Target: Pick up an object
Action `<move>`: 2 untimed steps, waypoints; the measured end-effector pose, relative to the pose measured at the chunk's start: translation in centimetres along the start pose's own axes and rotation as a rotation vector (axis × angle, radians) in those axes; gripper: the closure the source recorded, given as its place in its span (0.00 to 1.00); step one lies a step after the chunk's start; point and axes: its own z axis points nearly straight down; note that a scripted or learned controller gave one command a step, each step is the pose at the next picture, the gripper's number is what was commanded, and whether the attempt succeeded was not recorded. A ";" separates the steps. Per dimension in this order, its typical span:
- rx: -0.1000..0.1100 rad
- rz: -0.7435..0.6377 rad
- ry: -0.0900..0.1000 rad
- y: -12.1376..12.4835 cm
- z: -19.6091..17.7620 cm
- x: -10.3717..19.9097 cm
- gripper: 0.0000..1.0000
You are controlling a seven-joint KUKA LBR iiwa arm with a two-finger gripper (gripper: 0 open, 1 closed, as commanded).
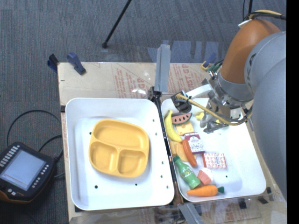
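Observation:
My gripper (211,124) hangs over the far part of the right bin (247,171), under the grey and orange wrist. Below and left of it lie several toy foods. A yellow banana (171,127) rests along the bin's left wall, with a watermelon slice (181,118) beside it. A red sausage (188,152) and a small dark red box (195,142) sit just left of and below the gripper. Nearer the front lie a red and white packet (215,160), a green bottle (186,172) and an orange carrot (204,190). Nothing shows as held.
The left bin (77,125) holds a yellow divided plate (119,147). A grey upright post (162,71) stands behind the seam between the bins. A pink and white piece (204,176) lies by the carrot. A teach pendant (21,169) sits on the floor at the left.

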 end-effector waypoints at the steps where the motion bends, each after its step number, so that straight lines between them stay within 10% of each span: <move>1: -0.001 -0.024 -0.003 -4.3 2.3 -5.3 1.00; 2: 0.000 0.003 -0.002 -3.9 2.3 2.4 1.00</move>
